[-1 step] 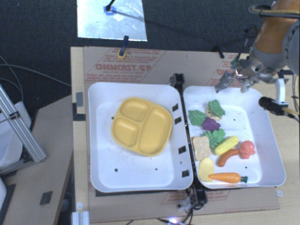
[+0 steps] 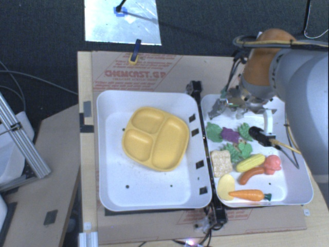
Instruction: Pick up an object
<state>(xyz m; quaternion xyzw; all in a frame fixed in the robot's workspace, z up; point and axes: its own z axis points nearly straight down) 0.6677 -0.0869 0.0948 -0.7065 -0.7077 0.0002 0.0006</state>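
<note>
Arm [image 2: 303, 81]: grey with an orange band, reaching in from the right over the far end of the right bin [image 2: 295, 187].
Gripper [image 2: 230, 107]: above the far left part of the right bin, just beyond the green leafy toy [image 2: 214, 133]; I can't make out from here whether it is spread or closed.
Bins: 2 white ones side by side on printed cardboard [image 2: 133, 73].
Left bin [image 2: 113, 189]: 1 yellow divided plate [image 2: 155, 138] with 3 compartments, lying flat near the middle.
Far row, right bin: green leafy toy, with a purple toy [image 2: 230, 135] touching its right side.
Middle: pale square cracker [image 2: 222, 162] at the left, toy corn cob [image 2: 250, 162] to its right, pink toy [image 2: 273, 162] at the corn's right end.
Near row: reddish toy sausage [image 2: 248, 176] just near of the corn; pale yellow round piece [image 2: 225, 184]; toy carrot [image 2: 247, 194] lying on its side along the near wall, touching that piece.
</note>
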